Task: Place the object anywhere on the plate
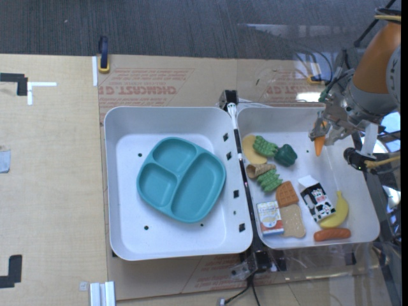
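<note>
the fingers [320, 134] hang over the right bin [366, 199] at about 1 o'clock of its floor, closed on a small orange carrot [319, 146] whose pointed tip hangs down, clear of the bin floor. the grey arm [376, 69] with its orange band comes in from 3 o'clock.

nearest the camera, at 6 o'clock of that bin, lie a red sausage-like piece [332, 234], a yellow banana [338, 213], a tan cracker [294, 221] and a small carton [270, 218]. just above them sit a black-and-white milk carton [317, 199] and an orange waffle piece [287, 194]. further in, toward 10 o'clock, green vegetables [274, 150] and a yellow slice [252, 150] crowd the left wall, well apart from the carrot.

the teal plate [182, 179], with three compartments, lies in the middle of the left bin [121, 234], at 9 o'clock from the fingers, with the two bin walls between them.

both bins rest on a surface [44, 171] of pale wood with brown cardboard [166, 85] under them. beyond, at 12 o'clock, runs dark grey carpet [191, 18].
</note>
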Controlling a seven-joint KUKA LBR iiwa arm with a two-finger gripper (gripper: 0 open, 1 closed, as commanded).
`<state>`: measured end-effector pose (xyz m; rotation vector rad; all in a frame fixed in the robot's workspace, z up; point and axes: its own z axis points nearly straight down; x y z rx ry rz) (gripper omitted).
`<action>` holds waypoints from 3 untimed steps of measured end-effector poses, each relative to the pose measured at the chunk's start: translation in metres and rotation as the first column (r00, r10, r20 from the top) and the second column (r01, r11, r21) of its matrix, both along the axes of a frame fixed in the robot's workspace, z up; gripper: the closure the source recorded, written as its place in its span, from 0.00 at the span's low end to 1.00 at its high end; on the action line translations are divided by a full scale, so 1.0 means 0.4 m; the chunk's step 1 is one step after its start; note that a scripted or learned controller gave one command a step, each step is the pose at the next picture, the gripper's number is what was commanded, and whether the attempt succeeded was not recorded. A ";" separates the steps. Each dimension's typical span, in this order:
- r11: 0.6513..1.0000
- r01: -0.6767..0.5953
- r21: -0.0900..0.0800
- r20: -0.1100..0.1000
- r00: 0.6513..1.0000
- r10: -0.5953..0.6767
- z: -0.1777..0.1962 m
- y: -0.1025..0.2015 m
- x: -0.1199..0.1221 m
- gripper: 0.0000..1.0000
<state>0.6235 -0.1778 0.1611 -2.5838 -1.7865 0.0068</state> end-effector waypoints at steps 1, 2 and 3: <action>0.998 -0.062 0.002 0.001 0.998 0.062 -0.175 0.204 -0.133 1.00; 0.999 0.052 0.001 0.001 0.999 -0.052 0.075 0.343 -0.169 1.00; 0.922 0.388 0.000 0.001 0.922 -0.388 0.166 0.505 -0.263 1.00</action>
